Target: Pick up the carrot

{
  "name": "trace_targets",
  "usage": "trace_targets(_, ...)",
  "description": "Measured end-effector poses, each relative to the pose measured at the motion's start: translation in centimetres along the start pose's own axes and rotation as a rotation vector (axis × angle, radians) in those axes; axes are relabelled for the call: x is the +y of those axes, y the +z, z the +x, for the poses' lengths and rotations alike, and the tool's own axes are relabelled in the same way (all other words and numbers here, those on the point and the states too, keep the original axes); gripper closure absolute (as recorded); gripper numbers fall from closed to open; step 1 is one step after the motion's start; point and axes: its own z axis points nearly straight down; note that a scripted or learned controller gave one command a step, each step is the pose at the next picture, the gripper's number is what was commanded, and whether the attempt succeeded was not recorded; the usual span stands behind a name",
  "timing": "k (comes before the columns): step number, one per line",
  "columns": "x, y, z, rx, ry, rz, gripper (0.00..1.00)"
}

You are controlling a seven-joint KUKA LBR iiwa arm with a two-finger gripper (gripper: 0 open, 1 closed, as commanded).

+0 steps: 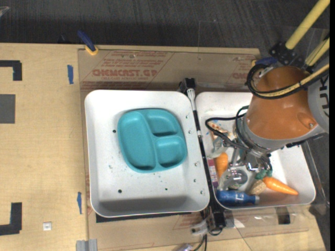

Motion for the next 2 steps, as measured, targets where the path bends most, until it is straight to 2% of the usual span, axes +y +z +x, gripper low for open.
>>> trace_targets(2, 0.0, 0.0, 0.0, 0.0, 0.0, 0.0, 0.0)
